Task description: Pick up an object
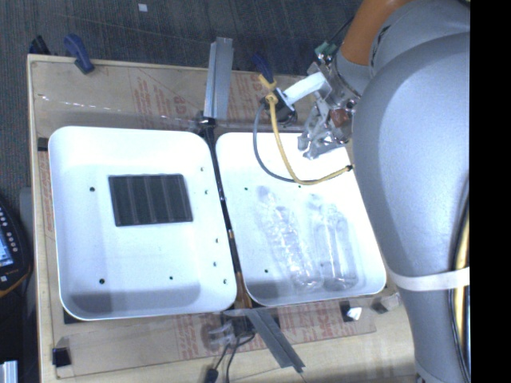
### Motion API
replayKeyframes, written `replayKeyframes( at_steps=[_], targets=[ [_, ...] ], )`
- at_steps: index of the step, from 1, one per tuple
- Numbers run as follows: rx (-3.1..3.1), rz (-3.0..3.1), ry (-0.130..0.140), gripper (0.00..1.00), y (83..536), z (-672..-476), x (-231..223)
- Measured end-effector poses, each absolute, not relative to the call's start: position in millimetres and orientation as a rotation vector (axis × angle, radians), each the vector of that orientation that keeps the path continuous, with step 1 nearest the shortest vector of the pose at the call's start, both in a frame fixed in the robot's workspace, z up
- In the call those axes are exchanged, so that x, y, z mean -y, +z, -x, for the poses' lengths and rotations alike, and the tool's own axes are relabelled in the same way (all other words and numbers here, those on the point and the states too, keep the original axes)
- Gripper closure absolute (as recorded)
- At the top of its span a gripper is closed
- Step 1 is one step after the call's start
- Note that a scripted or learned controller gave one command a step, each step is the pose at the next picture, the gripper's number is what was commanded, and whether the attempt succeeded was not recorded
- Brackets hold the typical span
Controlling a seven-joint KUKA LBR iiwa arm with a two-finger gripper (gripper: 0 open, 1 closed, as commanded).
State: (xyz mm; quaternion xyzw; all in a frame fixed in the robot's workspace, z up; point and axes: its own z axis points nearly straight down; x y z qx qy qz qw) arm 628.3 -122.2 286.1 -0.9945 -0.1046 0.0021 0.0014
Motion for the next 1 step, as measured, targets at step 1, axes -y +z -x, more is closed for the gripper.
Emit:
replayKeyframes(
  at_steps=[1],
  targets=[
    [0.347,3.116,0.013,1.0,294.6,-628.9,118.3]
  ],
)
